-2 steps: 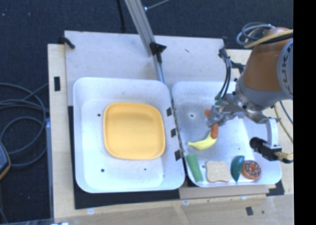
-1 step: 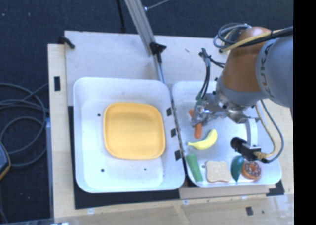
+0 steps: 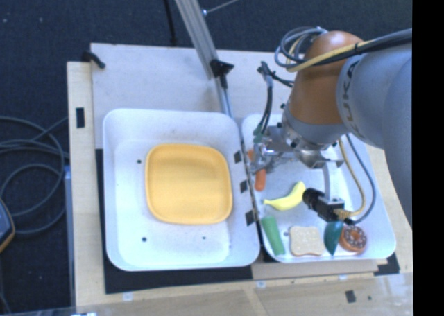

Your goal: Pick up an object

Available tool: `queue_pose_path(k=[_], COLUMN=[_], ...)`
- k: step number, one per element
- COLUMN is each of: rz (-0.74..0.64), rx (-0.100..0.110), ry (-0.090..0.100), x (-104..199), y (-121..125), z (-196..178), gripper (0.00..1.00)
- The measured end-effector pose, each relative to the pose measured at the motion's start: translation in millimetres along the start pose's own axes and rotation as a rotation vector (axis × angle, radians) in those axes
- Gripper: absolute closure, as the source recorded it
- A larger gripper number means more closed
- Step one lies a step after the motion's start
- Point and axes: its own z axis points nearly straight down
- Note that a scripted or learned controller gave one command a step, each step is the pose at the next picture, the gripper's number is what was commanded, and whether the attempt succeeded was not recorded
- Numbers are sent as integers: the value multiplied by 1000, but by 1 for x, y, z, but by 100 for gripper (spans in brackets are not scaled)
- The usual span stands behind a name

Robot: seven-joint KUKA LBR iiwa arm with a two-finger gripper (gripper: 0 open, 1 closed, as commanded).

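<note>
Toast sits w/ a donut in the right bin. Gripper is above a carrot; can't tell if it's open. Yellow plate in left bin.

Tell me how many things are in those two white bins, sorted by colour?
Yellow: 2, the plate and the banana
Green: 2, the long piece and the pepper
Orange: 1, the carrot
Tan: 1, the bread slice
Brown: 1, the doughnut
Total: 7
</note>
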Motion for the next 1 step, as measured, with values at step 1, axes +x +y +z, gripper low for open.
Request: queue_pose_path(k=[1], rz=[0], rx=[1], ry=[0], x=[46], y=[11], z=[1], gripper=[100])
